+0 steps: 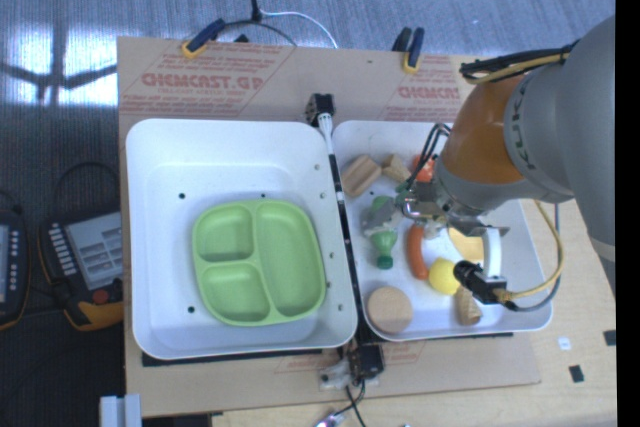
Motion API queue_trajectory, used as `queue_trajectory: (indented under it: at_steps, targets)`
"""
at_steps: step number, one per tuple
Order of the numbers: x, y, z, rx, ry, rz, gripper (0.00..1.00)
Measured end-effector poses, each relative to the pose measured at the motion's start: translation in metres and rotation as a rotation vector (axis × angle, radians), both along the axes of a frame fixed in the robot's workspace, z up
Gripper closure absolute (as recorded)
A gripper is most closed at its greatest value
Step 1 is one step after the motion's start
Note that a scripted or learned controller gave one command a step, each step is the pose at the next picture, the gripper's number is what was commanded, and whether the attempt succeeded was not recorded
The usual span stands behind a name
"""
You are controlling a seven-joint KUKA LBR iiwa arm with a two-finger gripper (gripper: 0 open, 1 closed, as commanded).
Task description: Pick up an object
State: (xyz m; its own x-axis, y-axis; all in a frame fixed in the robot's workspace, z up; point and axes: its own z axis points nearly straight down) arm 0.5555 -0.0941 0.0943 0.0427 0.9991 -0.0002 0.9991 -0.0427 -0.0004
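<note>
The arm [520, 130] reaches over the right bin [535, 310] from the table's right edge, its orange band above the bin's middle. The tool [425, 208] hangs low among the things there; whether it is released or clenched I cannot tell, and nothing shows as grasped.

Just beside the tool lie an orange carrot [417, 252] and a green piece [380, 215], with a second green bit [385, 245] nearer the bin's left wall. A tan block [360, 175] sits toward the bin's far left corner, a smaller tan piece [398, 166] beside it. A round tan disc [389, 307] rests at the near left corner. A yellow ball [443, 277] lies right of the carrot, a flat yellow slice [465, 242] behind it, a brown lump [467, 309] near the front wall.

The left bin [160, 155] holds a green divided plate [258, 260], toward its near right
</note>
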Motion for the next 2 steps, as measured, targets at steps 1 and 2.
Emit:
queue_trajectory:
  at_steps: [1,2]
  targets:
    - [0.0,-0.001,0.01,-0.001,0.001,-0.001,1.0]
    - [-0.004,0.049,0.154,0.0,-0.002,-0.109,1.0]
